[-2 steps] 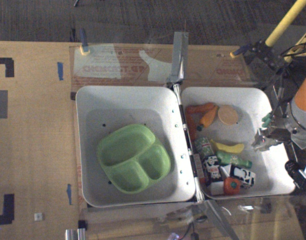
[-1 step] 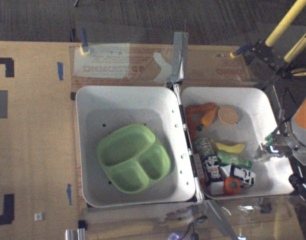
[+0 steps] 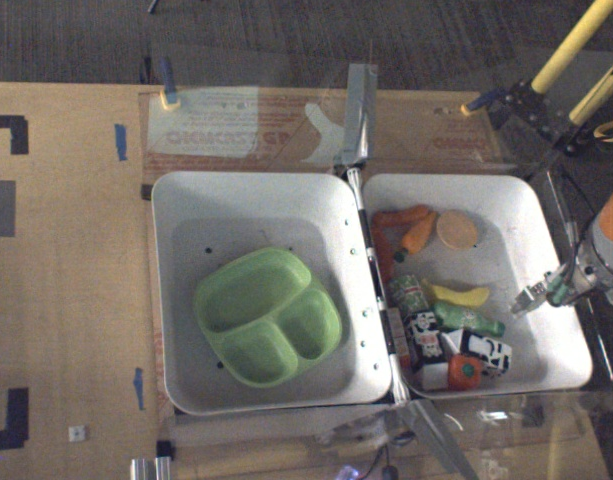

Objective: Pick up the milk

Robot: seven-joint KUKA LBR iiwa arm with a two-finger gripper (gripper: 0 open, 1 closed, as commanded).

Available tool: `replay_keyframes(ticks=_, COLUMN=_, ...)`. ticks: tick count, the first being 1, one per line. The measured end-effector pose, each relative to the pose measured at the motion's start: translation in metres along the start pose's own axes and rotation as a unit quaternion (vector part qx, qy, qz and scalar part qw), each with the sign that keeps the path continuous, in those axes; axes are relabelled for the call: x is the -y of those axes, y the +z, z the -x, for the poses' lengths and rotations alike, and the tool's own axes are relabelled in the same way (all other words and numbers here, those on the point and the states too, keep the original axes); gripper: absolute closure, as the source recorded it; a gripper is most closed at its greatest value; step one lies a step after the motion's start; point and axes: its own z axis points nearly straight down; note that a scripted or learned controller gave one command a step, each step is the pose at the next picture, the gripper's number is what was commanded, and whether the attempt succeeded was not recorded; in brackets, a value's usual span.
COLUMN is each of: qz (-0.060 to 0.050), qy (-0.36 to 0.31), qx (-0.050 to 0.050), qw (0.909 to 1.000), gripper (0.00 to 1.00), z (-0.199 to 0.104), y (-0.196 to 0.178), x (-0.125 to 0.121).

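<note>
Two small cartons with black-and-white cow patches lie in the right bin [image 3: 546, 218] near its front edge. One milk carton [image 3: 423, 332] lies by the bin's left wall. The other milk carton [image 3: 485, 351] lies further right, beside a red tomato [image 3: 464, 370]. My gripper [image 3: 534, 297] hangs over the right side of this bin, to the right of and slightly behind the cartons, apart from both. Nothing shows in its grasp.
Carrots [image 3: 406, 228], a round tan disc [image 3: 457, 230], a banana [image 3: 460, 294], a green can [image 3: 407, 293] and a green vegetable [image 3: 468, 319] crowd the right bin's left half. The left bin [image 3: 186, 208] holds a green divided plate [image 3: 268, 315]. A metal divider [image 3: 359, 118] stands behind the bins.
</note>
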Motion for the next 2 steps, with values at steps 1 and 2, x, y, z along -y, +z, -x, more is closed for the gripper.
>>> replay_keyframes(ticks=1, qz=-0.001, qy=-0.121, qx=-0.001, qw=0.9927, gripper=1.00, z=-0.0858, y=-0.0198, x=-0.0315)
replay_keyframes(ticks=2, qz=-0.002, qy=-0.119, qx=-0.002, qw=0.9929, gripper=1.00, z=-0.0851, y=-0.0271, x=-0.0319)
